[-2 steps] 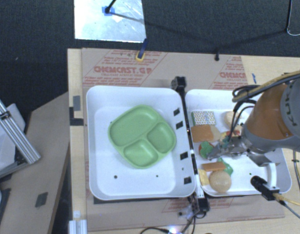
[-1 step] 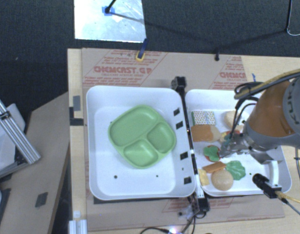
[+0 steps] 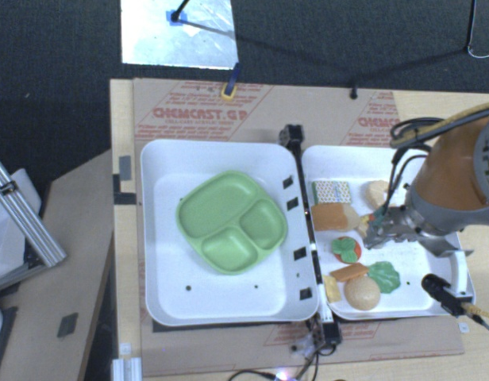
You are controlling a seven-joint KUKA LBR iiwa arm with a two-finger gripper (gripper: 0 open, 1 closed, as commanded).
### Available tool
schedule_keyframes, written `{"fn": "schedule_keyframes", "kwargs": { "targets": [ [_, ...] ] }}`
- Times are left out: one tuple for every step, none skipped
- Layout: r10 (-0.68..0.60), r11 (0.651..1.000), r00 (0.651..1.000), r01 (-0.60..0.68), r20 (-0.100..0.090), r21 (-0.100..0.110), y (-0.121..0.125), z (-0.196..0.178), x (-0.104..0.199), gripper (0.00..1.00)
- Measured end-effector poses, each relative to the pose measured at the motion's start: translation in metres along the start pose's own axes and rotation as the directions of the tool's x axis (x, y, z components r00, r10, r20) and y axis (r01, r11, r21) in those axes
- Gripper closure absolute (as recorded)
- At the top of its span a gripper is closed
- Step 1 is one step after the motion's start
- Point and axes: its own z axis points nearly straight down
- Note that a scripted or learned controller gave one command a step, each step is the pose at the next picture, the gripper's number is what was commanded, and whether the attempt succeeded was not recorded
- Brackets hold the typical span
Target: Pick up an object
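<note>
We judge this to be the approach step of the pick: the gripper [image 3: 377, 230] sits low in the right bin [image 3: 403, 155], just right of the red tomato-like piece [image 3: 348, 249] and the orange-brown block [image 3: 333, 217], and we cannot tell its state from this slanted view, nor whether it has anything in it. Other candidates lie close by: a green leafy piece [image 3: 383, 276], a tan round bun [image 3: 361, 293], a small orange wedge [image 3: 348, 272], a patterned square [image 3: 332, 190] farther back, and a pale roll [image 3: 378, 192] partly behind the arm. The next move, as we read it, calls for settling over one item and closing squarely, since the pieces crowd each other. The left bin [image 3: 161, 213] holds a green divided tray [image 3: 231, 221]. Both bins rest on a cardboard sheet [image 3: 197, 109] over a pale bench, with dark carpet beyond the far edge.
</note>
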Motion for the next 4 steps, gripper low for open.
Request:
{"fn": "schedule_keyframes", "kwargs": {
  "targets": [
    [0.0,1.0,1.0,0.0,0.001,-0.005,0.006,-0.063,0.003,1.0],
    [0.0,1.0,1.0,0.0,0.0,0.0,0.008,-0.08,0.003,1.0],
    [-0.005,1.0,1.0,0.005,-0.001,-0.003,0.056,-0.088,0.033,1.0],
    [-0.003,1.0,1.0,0.003,0.0,-0.001,0.107,-0.077,0.044,1.0]
  ]
}}
